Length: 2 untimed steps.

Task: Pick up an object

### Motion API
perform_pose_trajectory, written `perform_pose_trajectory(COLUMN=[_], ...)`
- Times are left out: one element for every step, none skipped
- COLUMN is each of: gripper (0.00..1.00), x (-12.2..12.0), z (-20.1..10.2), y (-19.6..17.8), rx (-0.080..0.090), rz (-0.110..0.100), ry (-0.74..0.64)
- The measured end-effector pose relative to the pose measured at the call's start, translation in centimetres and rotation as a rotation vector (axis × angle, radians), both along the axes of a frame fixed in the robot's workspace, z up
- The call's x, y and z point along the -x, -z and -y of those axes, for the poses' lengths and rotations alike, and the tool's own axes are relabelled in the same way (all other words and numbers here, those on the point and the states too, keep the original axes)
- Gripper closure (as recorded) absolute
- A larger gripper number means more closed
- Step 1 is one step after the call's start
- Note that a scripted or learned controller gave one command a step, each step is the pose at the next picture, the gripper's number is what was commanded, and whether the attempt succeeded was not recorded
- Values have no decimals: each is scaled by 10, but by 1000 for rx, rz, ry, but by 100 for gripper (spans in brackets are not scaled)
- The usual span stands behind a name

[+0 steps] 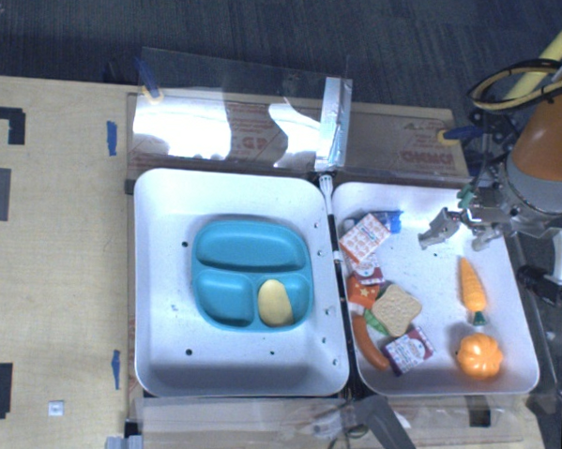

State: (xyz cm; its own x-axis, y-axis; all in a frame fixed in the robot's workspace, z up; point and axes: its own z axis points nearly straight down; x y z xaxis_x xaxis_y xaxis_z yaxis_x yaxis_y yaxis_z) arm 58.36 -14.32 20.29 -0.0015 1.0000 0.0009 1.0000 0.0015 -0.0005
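wooden bench (pixel 43 281), two white bins; gripper (pixel 461 230) spread wide, gripping nothing, above right bin (pixel 522 372) near carrot (pixel 472 285)

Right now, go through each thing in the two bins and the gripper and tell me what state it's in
gripper: open, nothing between its fingers, over the right bin.
blue tray: lying flat in the left bin, right way up.
yellow potato-like piece: resting in the tray's lower right compartment.
carrot: lying loose, apart from the gripper.
orange pumpkin-like piece: sitting near the right bin's front corner.
cracker: lying on the pile by the right bin's left wall.
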Motion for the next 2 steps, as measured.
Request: perform_pose_trajectory(gripper=[0, 0], x=[16, 29], z=[76, 71], y=[23, 107], rx=[2, -9], rz=[-2, 7], ry=[-43, -268])
